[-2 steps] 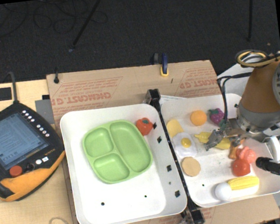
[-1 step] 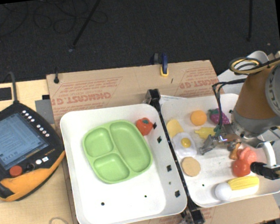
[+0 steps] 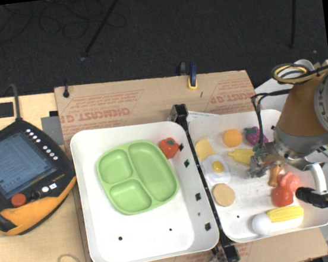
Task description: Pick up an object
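Observation:
The right bin point(image 3: 242, 222) holds several toy foods. Among them are an orange ball point(image 3: 232, 137), purple grapes point(image 3: 253, 135), a yellow piece point(image 3: 240, 156) and a fried egg point(image 3: 217, 167). There are also a tan round cookie point(image 3: 223, 194), a red piece point(image 3: 284, 189), a corn cob point(image 3: 286, 214) and a white egg point(image 3: 261, 223). My gripper point(image 3: 258, 164) is low inside this bin, just right of the yellow piece and beside a small orange piece point(image 3: 274, 174). I see nothing clearly held in it.
The left bin point(image 3: 98, 226) carries a green divided plate point(image 3: 137, 176) and a red tomato point(image 3: 168, 148) at its right wall. A teach pendant point(image 3: 19, 167) lies on the bench to the left. Cables and a yellow clamp point(image 3: 193, 81) sit behind the bins.

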Robot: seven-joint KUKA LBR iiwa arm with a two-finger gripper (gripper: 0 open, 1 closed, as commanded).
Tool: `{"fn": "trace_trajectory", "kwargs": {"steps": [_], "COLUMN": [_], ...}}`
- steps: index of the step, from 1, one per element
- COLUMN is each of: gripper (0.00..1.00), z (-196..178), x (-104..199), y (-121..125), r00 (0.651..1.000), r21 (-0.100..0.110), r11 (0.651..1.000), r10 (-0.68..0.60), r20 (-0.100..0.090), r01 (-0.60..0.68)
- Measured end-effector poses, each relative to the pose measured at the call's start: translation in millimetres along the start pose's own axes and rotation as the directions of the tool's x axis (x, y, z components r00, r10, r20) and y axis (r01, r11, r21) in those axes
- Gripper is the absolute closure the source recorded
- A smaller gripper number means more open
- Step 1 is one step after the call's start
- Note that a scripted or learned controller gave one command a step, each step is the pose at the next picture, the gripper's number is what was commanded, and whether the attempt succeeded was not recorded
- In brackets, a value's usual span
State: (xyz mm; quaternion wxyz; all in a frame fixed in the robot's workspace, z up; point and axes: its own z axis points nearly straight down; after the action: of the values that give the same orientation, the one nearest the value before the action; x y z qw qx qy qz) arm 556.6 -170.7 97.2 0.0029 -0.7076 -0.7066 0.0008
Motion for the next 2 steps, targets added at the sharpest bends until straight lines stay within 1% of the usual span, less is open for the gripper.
{"fn": "trace_trajectory", "kwargs": {"steps": [1, 2], "gripper": [1.0, 1.0], "z": [-59.3, -102.2], "x": [5.3, 3.6], "y": [-4.0, -10.0], "r00": [1.0, 1.0], "r21": [-0.005, -0.005], "r11": [1.0, 1.0], "r10": [-0.001, -0.001], "r20": [0.002, 0.003], "r01": [0.001, 0.001]}}
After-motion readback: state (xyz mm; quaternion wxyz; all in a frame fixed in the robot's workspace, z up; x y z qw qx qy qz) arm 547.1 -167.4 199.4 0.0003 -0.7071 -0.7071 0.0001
